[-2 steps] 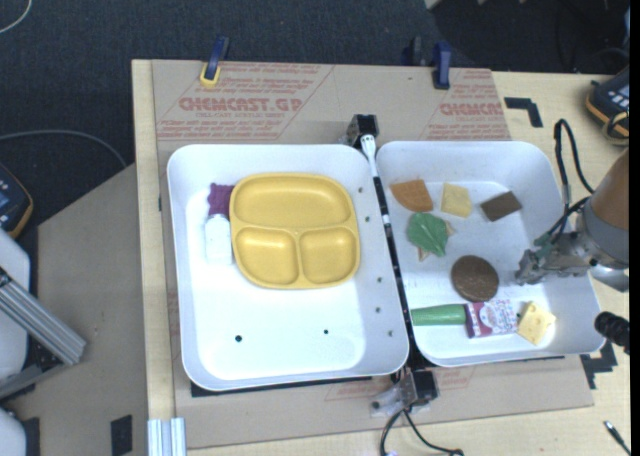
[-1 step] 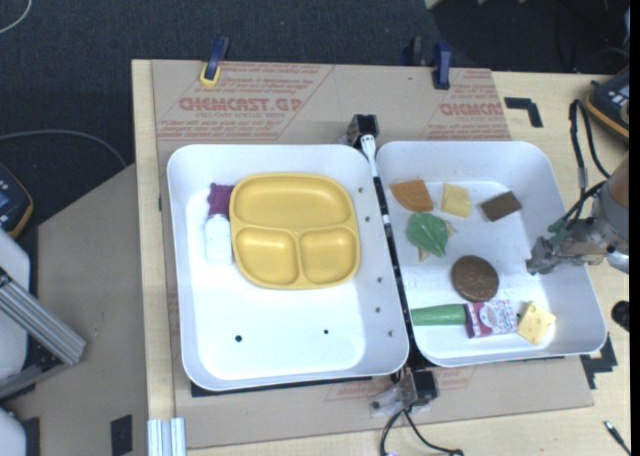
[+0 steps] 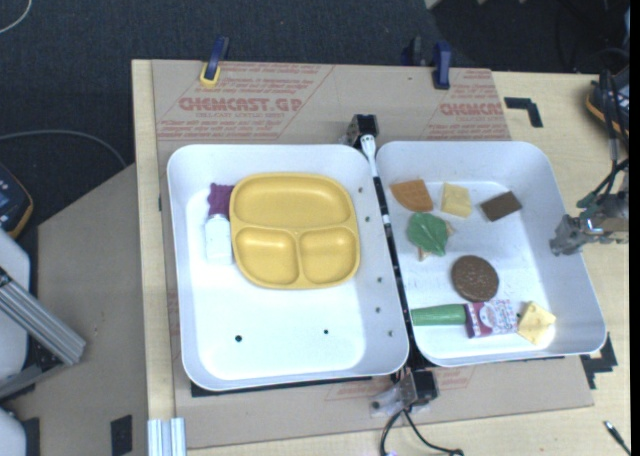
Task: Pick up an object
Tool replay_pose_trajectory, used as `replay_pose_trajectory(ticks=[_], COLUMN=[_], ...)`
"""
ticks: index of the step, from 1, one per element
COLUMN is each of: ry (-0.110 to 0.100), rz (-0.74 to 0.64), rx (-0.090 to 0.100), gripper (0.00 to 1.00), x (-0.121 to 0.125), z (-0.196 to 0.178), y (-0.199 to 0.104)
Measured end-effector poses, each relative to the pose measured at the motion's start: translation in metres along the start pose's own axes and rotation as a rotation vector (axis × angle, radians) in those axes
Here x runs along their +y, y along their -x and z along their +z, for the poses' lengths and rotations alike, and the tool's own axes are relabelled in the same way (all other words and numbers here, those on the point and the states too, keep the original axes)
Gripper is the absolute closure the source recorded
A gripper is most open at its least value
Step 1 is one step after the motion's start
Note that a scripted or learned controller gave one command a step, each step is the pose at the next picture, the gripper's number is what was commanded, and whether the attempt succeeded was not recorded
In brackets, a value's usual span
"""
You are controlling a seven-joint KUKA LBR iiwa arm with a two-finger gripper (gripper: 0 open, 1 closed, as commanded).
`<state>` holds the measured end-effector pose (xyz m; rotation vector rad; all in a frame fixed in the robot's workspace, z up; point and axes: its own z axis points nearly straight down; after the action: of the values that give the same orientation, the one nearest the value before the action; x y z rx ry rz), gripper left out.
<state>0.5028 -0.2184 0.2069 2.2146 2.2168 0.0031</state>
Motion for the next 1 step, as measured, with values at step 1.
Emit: replay_pose_trajectory(ticks=[1], ry=[-0.002], rz=[0.0], rx=[0.001], gripper=[1.0], x=[0.0012], z=[-0.0194], y=[0.0006])
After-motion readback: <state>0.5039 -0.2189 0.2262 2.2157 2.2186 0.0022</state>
